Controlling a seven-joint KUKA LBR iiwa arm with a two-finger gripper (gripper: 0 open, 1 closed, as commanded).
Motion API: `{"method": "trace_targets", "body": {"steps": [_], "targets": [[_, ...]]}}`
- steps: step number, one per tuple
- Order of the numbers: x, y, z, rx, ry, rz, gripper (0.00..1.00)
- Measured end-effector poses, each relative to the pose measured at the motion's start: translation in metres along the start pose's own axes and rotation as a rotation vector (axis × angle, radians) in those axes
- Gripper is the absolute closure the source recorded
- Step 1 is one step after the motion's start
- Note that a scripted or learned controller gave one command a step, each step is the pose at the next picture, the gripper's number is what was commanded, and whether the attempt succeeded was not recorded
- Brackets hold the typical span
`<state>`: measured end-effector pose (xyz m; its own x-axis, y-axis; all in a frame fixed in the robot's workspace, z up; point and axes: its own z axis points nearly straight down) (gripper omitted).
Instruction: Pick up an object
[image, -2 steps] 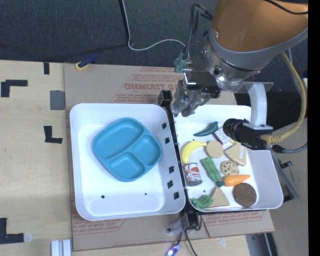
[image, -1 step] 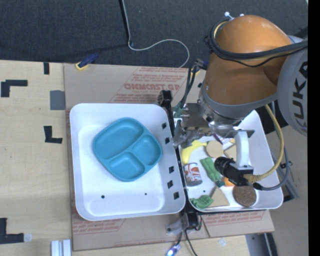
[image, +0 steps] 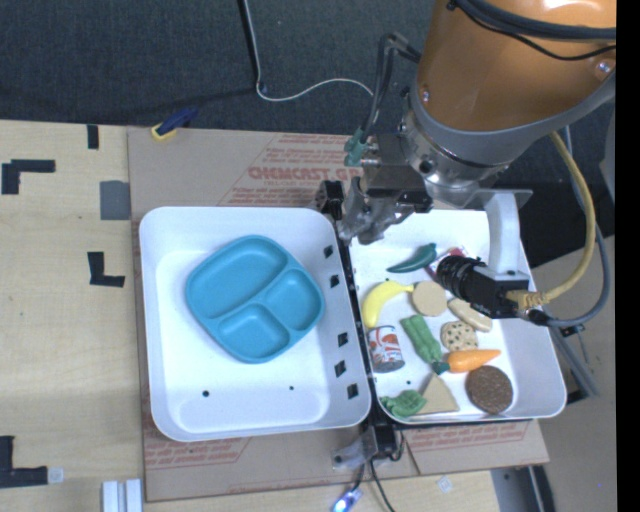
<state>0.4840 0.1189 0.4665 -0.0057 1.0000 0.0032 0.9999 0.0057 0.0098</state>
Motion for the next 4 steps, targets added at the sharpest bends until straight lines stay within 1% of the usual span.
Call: {"method": "trace_targets", "body": {"steps": [1,2,3,4], "targets": [[-0.053,0.0,-0.041,0.005,-0.004,0.009,1.0],[-0.012,0.0,-0.07,0.007,-0.002,0.001,1.0],[-0.004,0.0,-0.068,0.011,-0.003,0.004,1.0],[0.03,0.0,-0.068,0.011,-0.003,0.002,1.0]]}}
